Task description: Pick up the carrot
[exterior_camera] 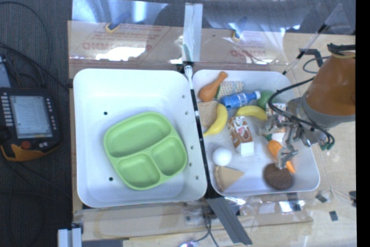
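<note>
Two white bins on the bench; the gripper (pixel 286 147) is down in the right bin (pixel 309 179), right over the carrot (pixel 275 149) beside a brown cookie (pixel 278 176). Grip state: can't tell.

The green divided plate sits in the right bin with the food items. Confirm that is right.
Not right. The camera view shows the green divided plate in the left bin, apart from the food items, which lie in the right bin along with the carrot.
</note>
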Action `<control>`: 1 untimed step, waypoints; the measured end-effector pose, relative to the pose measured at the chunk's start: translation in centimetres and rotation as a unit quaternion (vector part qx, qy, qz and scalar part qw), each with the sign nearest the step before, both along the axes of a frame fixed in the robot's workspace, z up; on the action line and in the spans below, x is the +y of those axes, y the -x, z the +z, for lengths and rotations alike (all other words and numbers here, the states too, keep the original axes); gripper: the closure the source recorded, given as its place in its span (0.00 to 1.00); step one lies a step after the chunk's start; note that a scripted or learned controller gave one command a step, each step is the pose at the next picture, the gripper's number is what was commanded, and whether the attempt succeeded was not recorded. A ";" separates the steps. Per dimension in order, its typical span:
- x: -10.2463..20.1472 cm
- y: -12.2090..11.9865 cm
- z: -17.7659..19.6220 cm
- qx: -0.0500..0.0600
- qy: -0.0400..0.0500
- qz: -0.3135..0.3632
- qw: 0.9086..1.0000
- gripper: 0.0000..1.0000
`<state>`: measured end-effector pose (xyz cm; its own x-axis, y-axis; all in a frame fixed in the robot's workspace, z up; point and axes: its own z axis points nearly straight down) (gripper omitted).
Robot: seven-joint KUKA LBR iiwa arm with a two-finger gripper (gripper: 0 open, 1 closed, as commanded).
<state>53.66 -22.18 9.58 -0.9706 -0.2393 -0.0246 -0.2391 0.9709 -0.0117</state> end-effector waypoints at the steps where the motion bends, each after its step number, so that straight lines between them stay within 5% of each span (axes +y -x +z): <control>1: 0.0 0.6 0.0 -0.002 0.002 0.007 1.000 0.00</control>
